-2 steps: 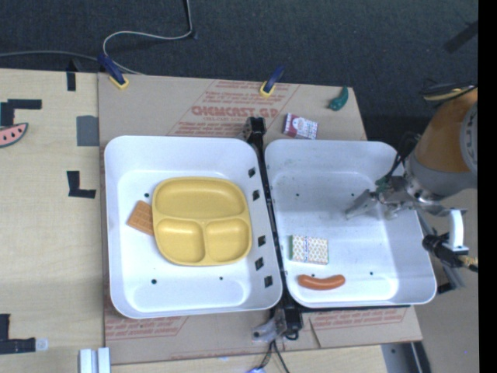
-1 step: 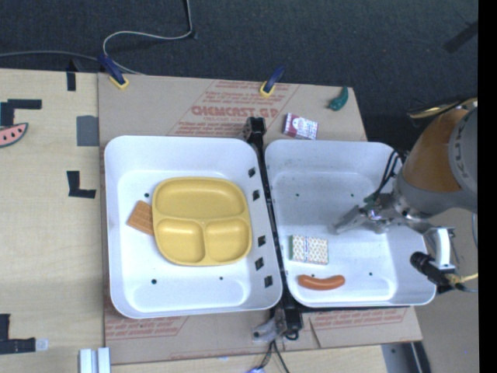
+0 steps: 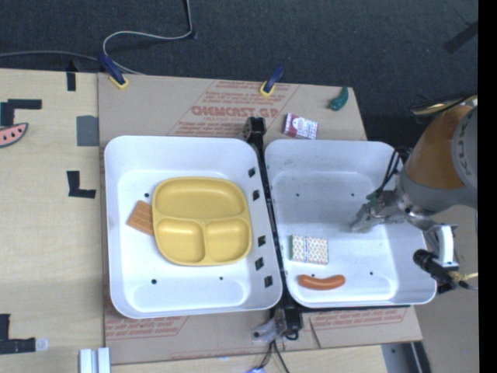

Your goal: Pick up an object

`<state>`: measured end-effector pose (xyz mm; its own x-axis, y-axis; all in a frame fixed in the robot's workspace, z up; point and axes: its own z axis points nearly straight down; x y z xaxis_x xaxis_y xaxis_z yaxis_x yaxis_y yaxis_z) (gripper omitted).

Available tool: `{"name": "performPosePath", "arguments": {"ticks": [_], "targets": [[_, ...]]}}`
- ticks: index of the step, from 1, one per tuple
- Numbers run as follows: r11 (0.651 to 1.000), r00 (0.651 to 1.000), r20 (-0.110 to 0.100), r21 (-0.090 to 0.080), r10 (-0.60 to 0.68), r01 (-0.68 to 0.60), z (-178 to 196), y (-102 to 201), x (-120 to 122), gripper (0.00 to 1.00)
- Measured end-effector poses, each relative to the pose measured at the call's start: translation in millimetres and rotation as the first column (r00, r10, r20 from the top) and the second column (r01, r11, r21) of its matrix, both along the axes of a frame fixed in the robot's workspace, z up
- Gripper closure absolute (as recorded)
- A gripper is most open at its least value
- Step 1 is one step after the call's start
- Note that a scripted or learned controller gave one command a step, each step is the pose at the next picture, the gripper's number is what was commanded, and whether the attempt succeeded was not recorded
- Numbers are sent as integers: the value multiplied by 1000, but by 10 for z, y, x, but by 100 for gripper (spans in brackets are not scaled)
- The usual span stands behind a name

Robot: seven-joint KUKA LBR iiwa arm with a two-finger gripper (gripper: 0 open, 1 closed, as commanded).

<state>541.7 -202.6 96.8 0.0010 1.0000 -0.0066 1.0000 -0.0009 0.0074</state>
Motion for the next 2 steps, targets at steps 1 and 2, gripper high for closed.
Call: {"name": "performPosePath", "arguments": {"ticks": [1,2], "targets": [[1000,1000,0,0,0,0,-1,1,-1,0],[1000,1000,-4,3,2,-2,-101,179,120,0]]}}
